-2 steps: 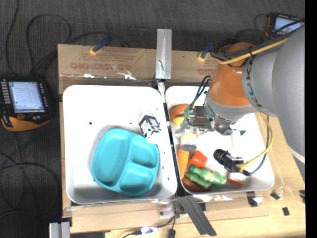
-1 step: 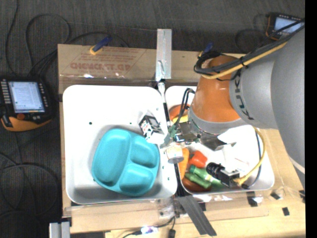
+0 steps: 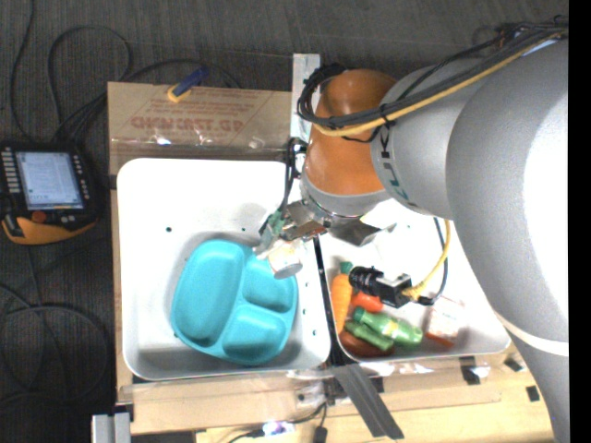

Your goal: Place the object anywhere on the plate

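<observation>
A light blue divided plate (image 3: 231, 307) lies in the left bin (image 3: 148, 247), towards its front right. My gripper (image 3: 284, 238) hangs over the plate's upper right rim, close to the wall between the two bins. A small pale grey piece (image 3: 285, 266) shows just under the gripper at the plate's edge, with a bit of green (image 3: 271, 224) beside the gripper. I cannot tell whether either one is held. The arm's orange band and grey body cover the back of the right bin.
The right bin (image 3: 480, 340) holds an orange carrot (image 3: 340, 293), green vegetables (image 3: 383, 328), a red piece (image 3: 367, 301) and a small white and orange item (image 3: 443, 324). A cardboard sheet (image 3: 199, 118) lies behind the left bin, and a teach pendant (image 3: 46, 187) is at far left.
</observation>
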